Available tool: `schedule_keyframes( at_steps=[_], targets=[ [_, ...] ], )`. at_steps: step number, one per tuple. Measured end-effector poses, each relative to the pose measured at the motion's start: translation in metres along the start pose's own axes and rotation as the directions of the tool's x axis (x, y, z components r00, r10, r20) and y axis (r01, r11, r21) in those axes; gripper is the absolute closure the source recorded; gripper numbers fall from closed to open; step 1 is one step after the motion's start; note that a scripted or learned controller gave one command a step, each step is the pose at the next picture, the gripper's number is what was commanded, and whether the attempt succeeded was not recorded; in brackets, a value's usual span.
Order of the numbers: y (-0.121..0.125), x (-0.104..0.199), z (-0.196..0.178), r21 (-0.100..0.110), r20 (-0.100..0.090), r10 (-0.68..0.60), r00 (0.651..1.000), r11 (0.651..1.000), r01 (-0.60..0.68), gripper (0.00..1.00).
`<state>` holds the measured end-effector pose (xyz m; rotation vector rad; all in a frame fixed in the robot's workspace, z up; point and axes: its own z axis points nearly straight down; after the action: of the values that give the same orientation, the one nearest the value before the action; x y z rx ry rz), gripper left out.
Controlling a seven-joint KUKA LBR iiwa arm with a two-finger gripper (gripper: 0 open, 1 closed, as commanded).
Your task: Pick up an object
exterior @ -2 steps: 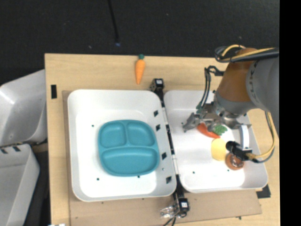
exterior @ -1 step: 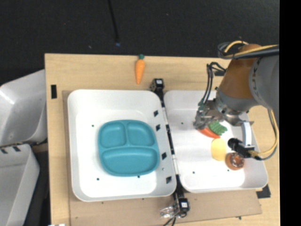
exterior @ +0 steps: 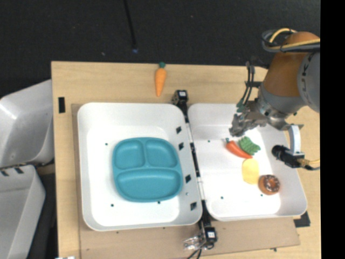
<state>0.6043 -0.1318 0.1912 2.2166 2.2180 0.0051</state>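
A single fixed camera looks down at a slant from above the pale wooden bench [exterior: 118,80], taking in both shallow white plastic bins [exterior: 91,144] from moderately far off.

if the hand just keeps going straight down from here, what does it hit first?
Most likely the red-orange toy pepper lying just below the hand in the right white bin, or the bare bin floor beside it. Depth is hard to judge from this slanted view.

Pale wooden bench [exterior: 108,82] against dark floor [exterior: 161,20], white furniture [exterior: 24,128] at left
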Motion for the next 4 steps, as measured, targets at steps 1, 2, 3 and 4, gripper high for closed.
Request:
schedule_keyframes(
  at_steps=[1, 2, 3, 4],
  targets=[
    [-0.006, 0.001, -0.061, -0.001, 0.0, -0.001, 1.0, 1.0, 0.001, 1.0],
    [-0.005, 0.0, -0.076, 0.004, -0.001, -0.002, 1.0, 1.0, 0.002, 1.0],
    [-0.025, 0.043, -0.063, 0.007, -0.002, -0.004, 1.0, 1.0, 0.004, 1.0],
    [-0.041, 0.09, -0.05, 0.008, -0.002, -0.004, 1.0, 1.0, 0.004, 1.0]
  ],
)
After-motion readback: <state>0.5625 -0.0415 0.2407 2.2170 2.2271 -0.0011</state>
